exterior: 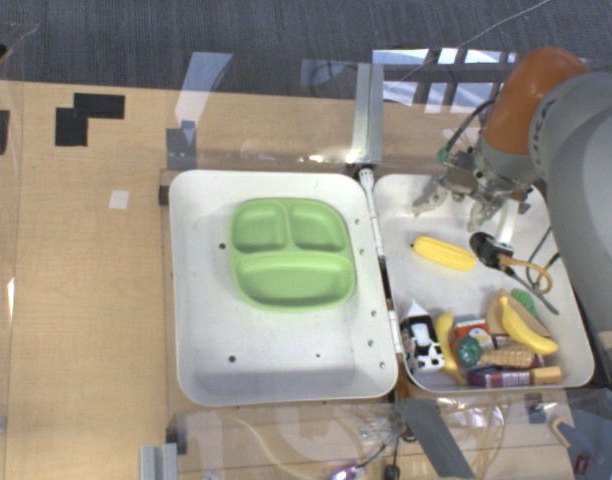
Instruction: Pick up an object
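The grey arm (576, 158) with its orange band reached in from the right, and its hand (453, 206) hung over the far part of the right bin (391, 193). The two fingers (427, 199) stood spread apart with nothing between them, so the hand was open and held no object. Just nearer the camera than the hand lay a yellow corn cob (444, 254), on its side on the bin floor and apart from the fingers. The other objects were crowded along the near wall of the same bin: a black-and-white toy cow (418, 336) at the near left corner, a small red-and-white box (473, 326), a round green toy (471, 351), a banana (526, 326) toward the right side, and a purple bottle (494, 376) lying flat against the near wall. The left bin (201, 298) held a green divided plate (291, 253), set flat near its middle, well apart from the hand. Both bins sat side by side on the pale wooden table (76, 298).
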